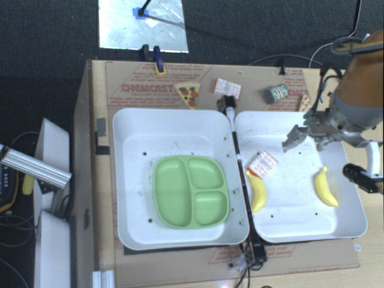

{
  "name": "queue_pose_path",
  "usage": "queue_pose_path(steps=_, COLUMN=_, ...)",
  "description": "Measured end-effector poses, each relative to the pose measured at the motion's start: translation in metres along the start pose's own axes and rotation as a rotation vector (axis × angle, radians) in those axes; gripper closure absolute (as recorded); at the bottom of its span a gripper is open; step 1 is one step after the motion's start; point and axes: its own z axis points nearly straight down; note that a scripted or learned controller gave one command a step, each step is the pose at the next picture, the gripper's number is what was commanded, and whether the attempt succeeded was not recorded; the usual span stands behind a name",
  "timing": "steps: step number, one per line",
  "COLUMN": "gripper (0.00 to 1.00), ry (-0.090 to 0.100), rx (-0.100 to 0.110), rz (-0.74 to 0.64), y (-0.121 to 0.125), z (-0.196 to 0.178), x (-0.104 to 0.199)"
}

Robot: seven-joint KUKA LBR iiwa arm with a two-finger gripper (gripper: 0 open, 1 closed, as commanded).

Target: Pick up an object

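Two bins sit on the surface, and the left bin carries a green divided plate. Right of that plate, in the right bin, a banana lies against the divider under a small red-and-white packet, with a second banana further right. Above that second banana hangs the end effector; open or closed, I can't tell.
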Motion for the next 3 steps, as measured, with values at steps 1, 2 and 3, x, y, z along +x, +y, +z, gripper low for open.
queue_pose_path(steps=1, gripper=0.00, ry=0.001, rx=0.004, rz=0.001, y=-0.005, z=0.141, x=0.027)
queue_pose_path(steps=2, gripper=0.00, ry=0.000, rx=0.000, rz=-0.001, y=0.037, z=0.152, x=0.029)
queue_pose_path(steps=3, gripper=1.00, ry=0.000, rx=-0.002, rz=-0.001, y=0.038, z=0.142, x=0.028)
